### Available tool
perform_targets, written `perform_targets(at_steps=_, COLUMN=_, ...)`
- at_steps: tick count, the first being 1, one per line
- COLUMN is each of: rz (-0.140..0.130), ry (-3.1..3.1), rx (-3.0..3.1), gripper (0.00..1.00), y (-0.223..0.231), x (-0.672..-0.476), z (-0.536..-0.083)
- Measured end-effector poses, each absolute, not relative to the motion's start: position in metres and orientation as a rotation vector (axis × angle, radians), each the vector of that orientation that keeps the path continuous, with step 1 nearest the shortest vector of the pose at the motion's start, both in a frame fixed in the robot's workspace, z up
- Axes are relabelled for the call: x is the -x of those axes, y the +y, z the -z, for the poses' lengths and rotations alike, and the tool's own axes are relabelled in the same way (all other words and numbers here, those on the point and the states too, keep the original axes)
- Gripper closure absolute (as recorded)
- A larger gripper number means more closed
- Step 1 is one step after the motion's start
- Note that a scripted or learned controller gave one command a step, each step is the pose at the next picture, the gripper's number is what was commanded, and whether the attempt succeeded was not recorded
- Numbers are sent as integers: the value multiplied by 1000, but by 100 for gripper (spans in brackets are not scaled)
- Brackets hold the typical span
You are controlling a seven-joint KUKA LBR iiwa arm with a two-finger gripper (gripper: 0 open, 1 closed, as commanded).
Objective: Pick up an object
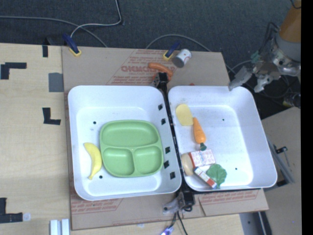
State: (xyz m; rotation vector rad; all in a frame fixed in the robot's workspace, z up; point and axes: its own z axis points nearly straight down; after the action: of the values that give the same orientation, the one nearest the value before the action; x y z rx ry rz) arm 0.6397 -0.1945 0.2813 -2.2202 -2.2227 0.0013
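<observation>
The right bin (244,131) holds a pale yellow slice (184,114), an orange carrot (198,131), a red and white packet (202,158), a green broccoli piece (217,173), a small red tube (205,177) and a tan piece (187,165). These lie along the bin's left side and front left corner. My gripper (248,80) hangs over the bin's far right corner, well away from all of them. It is open, and nothing shows between its fingers (237,78).
The left bin (83,111) holds a green divided plate (131,148) and a yellow banana (93,159) at its left. Behind the bins on the cardboard lie an orange-handled tool (160,67), clamps and cables. The arm's orange band (293,23) is at top right.
</observation>
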Motion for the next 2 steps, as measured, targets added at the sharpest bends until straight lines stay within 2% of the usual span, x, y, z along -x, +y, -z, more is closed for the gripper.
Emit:
perform_targets(at_steps=1, rz=-3, ry=-2220, rx=2217, gripper=0, y=-140, x=-627, z=-174)
perform_targets(at_steps=2, rz=2, ry=-2224, rx=2220, gripper=0, y=-95, x=-595, z=-86)
